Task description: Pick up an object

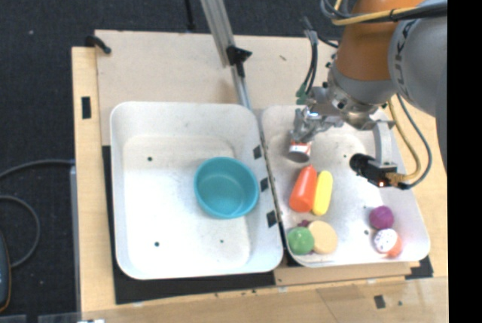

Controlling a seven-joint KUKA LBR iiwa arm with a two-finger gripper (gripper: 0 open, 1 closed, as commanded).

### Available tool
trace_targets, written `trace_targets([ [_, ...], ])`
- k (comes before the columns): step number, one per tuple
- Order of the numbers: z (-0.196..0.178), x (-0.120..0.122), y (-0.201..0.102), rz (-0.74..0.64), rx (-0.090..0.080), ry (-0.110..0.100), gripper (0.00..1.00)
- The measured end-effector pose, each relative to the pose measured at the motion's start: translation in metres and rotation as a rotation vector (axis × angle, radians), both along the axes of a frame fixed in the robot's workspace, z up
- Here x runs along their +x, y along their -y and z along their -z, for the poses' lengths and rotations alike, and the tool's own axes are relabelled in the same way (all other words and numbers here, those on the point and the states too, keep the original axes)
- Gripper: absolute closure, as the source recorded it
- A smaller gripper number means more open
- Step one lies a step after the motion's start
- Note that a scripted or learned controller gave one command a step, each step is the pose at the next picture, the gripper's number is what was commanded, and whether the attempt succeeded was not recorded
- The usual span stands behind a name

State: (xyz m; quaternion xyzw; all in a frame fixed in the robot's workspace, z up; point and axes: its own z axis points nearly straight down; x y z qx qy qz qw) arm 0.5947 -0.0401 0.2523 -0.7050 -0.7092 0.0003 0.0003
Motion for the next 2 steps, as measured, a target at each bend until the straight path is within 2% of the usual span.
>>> trace_targets([
  [2,0.023,0.034,-0.099,-0.001,0.000,0.002,1.00],
])
